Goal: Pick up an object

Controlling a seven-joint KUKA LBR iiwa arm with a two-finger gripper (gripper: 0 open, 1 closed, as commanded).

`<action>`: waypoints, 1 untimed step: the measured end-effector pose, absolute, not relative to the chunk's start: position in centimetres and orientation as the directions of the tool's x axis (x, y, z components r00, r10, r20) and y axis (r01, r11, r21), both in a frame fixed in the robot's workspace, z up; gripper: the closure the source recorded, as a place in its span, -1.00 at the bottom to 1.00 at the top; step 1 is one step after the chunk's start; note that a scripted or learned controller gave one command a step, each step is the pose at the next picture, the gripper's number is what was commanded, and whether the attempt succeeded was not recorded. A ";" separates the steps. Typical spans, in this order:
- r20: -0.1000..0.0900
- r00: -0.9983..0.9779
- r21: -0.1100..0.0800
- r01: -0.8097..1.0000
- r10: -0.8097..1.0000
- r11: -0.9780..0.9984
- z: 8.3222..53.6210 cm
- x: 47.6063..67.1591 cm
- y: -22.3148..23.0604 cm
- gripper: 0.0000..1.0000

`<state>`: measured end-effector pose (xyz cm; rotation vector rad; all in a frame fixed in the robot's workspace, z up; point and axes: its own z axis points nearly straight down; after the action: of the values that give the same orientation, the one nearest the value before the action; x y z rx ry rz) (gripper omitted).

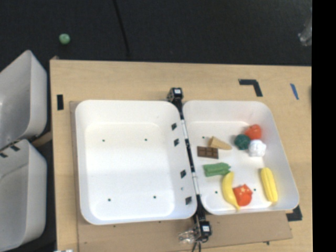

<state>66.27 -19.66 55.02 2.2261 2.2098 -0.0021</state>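
A pale wooden bench (157,77) on a dark floor, two shallow white bins side by side. All the pickable pieces sit in the right bin (220,112). Down at its near edge, a yellow banana (228,190) touches a red pepper (243,194), and a yellow corn cob (269,184) lies just beside them. Up a little, a green piece (216,168), then a brown chocolate bar (207,152) and a tan wedge (220,144) close together. Over by the far right wall, a dark green lump (242,141), a red tomato (254,131) and a white ball (256,148) cluster tightly. The left bin (126,161) shows bare white floor. No telling the hand's state from here.
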 end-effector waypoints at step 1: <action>-0.002 0.003 0.000 1.000 1.000 -0.003 55.0 63.4 -22.6 1.00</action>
<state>63.41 -22.58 55.02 2.2232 2.2170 -0.0021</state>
